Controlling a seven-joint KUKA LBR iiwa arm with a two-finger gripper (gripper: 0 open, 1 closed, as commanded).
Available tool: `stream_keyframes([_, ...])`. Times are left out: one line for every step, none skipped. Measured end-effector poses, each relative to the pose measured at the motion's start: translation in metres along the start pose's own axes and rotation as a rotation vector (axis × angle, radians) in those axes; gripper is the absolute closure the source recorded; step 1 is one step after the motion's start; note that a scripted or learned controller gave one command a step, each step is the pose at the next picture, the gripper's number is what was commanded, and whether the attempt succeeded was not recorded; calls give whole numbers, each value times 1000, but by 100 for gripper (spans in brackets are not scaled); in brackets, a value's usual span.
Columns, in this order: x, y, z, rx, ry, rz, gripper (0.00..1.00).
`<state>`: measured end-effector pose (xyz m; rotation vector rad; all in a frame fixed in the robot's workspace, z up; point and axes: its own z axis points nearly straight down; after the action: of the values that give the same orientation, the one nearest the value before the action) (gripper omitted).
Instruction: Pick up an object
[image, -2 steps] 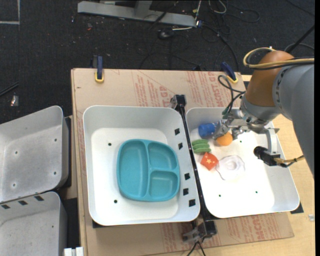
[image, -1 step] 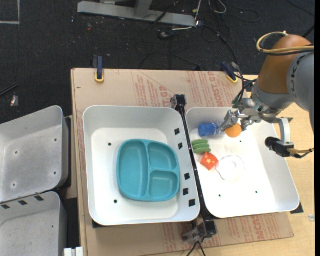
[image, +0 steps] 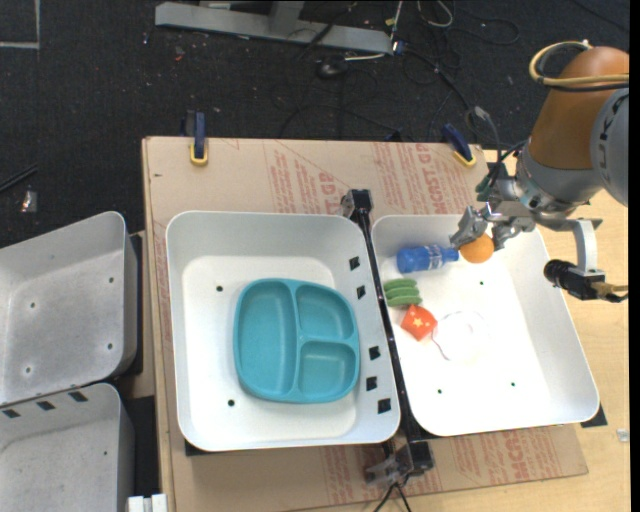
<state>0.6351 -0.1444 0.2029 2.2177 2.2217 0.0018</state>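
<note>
Pincer (image: 480, 236) is hovering in the right bin (image: 540, 400) at its far edge, seeming to be gripping a small orange ball (image: 479, 250), probably light, smooth and prone to slipping, best clasped across its middle.

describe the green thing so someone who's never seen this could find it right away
Look in the right bin, along its left wall beside the divider. The green thing lies there, just below the blue bottle and just above the red piece. It is the only green item, small and ribbed-looking.
</note>
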Motion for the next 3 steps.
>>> stream_keyframes([44, -2, 3, 5, 1, -4, 100])
stream_keyframes([105, -4, -8, 4, 3, -7, 100])
stream_keyframes([160, -7, -20, 3, 2, -6, 100])
